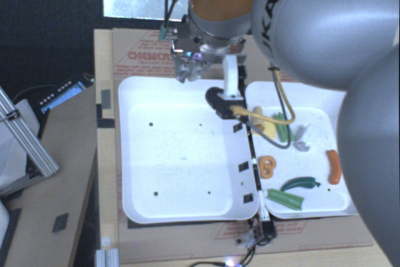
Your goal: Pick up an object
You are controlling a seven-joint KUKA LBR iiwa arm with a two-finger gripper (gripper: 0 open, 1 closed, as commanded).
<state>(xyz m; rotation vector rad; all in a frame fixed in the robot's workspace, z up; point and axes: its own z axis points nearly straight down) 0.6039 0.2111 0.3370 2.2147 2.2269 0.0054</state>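
Observation:
My gripper (187, 70) hangs over the far rim of the left bin (134, 134), under the orange-banded wrist, and I see nothing in it. The right bin (340, 200) holds the objects. There is an orange ring-shaped piece (267, 167) near the divider, with a dark green pepper (299, 183) and a light green chunk (286, 199) toward the front. An orange sausage-like piece (334, 167) lies at the right. A yellow piece (265, 126), a green stick (283, 128) and a small grey object (302, 139) lie farther back. The arm hides part of that bin.
Both bins rest on a cardboard sheet (140, 53) with red print. A metal frame (25, 141) and a blue-labelled device (62, 94) stand off to the left of the bench. The big grey arm link covers the right side.

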